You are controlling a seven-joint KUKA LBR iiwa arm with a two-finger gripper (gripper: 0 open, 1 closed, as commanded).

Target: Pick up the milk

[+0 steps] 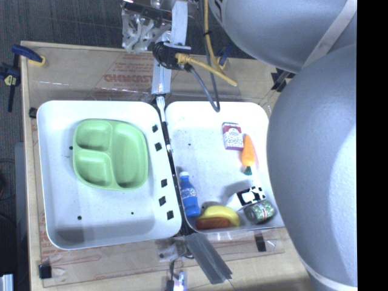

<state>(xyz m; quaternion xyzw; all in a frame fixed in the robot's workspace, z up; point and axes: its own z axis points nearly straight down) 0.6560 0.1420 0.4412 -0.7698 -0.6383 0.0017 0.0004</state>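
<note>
End effector (pixel 140 34) beyond bins, milk (pixel 251 195) well apart

The milk carton (pixel 251 195) is hemmed in by the can (pixel 260 211), banana (pixel 219 213) and carrot (pixel 248 153); open floor is left toward the bottle (pixel 188 194).

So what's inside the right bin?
The right bin holds a milk carton, red box, carrot, blue bottle, banana and can. The arm covers its right edge.
</note>
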